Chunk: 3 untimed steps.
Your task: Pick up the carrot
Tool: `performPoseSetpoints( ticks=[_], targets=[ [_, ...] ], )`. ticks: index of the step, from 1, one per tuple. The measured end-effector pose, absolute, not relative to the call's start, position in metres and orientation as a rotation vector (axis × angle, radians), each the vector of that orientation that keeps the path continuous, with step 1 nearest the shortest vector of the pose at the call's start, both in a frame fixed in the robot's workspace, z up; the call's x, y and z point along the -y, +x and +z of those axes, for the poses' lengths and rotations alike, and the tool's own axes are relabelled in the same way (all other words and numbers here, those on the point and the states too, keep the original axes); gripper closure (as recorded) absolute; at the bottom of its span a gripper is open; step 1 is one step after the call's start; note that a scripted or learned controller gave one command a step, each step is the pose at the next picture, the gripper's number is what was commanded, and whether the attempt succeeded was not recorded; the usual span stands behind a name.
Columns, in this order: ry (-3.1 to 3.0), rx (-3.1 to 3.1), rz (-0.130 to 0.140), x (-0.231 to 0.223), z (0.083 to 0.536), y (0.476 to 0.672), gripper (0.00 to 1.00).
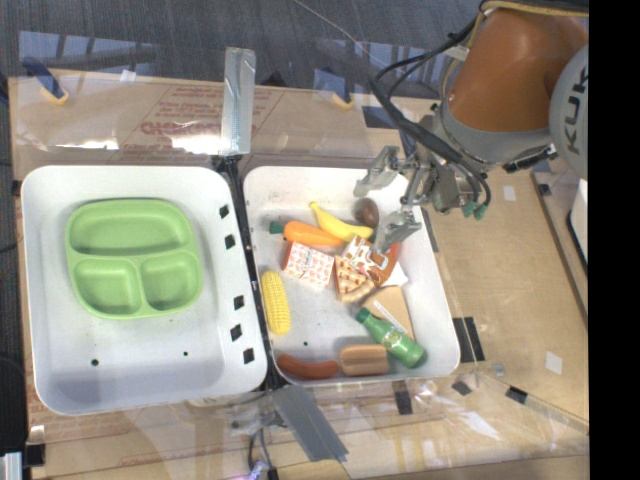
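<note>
Tool (389, 196): fingers spread apart, holding nothing, hanging over the right bin's upper right part, above a small brown round item (367, 211).
Carrot (311, 234): lying in the right bin (440, 308), upper middle, just beside the banana (340, 224).
Near items: pizza slice (353, 271), patterned box (308, 265), corn cob (275, 302), green bottle (393, 338), sausage (308, 368).
Left bin (45, 298): holds a green divided tray (135, 258).
Counter (520, 298): carries both bins.
</note>
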State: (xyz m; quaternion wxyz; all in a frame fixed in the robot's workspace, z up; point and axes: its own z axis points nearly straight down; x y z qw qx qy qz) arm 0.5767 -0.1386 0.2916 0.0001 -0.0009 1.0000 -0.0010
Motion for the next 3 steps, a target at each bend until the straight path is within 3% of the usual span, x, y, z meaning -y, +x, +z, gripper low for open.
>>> performPoseSetpoints(
  ticks=[1, 2, 3],
  targets=[
    [0.079, -3.152, 0.004, 0.099, 0.153, 0.575, 0.0],
    [0.092, -3.147, 0.002, 0.095, 0.089, 0.606, 0.0],
    [0.079, -3.139, 0.0, 0.093, 0.103, 0.609, 1.0]
  ],
)
